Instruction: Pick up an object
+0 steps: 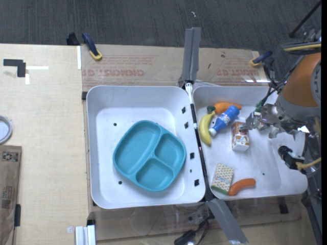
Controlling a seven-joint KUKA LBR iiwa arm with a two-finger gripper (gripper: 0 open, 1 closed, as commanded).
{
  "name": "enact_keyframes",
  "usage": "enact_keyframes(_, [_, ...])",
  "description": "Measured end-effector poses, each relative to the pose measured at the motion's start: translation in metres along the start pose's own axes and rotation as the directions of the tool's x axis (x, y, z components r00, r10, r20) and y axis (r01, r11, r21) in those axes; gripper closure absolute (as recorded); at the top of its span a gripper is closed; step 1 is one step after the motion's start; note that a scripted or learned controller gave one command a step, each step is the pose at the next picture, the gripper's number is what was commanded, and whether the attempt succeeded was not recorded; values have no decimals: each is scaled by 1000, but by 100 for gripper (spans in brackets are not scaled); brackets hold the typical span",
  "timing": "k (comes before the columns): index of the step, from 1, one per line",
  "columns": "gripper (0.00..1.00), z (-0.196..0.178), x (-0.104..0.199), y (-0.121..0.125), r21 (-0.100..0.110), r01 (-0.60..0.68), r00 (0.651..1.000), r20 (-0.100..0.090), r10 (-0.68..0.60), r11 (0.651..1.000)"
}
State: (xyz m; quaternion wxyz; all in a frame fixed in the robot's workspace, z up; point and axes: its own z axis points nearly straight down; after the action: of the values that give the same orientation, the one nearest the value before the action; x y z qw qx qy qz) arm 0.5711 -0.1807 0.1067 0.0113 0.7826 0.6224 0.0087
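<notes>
The bench point(41, 111) is light wood, with brown cardboard behind two white bins. The left bin point(97, 137) holds a blue plate point(148, 156) with three parts. The right bin point(271, 172) holds a banana point(205, 129), a blue bottle point(225, 120), something orange point(223, 106) behind the bottle, a small carton point(240, 137), a snack pack point(222, 177) and a carrot point(241, 186). The gripper point(258, 120) hangs just right of the carton. I cannot tell how its fingers stand. The cardboard has big red letters, seen upside down and too hard to read.
</notes>
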Motion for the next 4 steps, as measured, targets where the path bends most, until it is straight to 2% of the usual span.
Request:
enact_keyframes(1, [100,-12,3,2,-4,5,1000,-5,-5,1000])
enact_keyframes(2, [0,-12,2,2,-3,4,1000,-4,-4,1000])
enact_keyframes(3, [0,15,36,34,26,-48,999,3,48,999])
enact_keyframes(4, [100,6,36,34,28,-45,999,5,45,999])
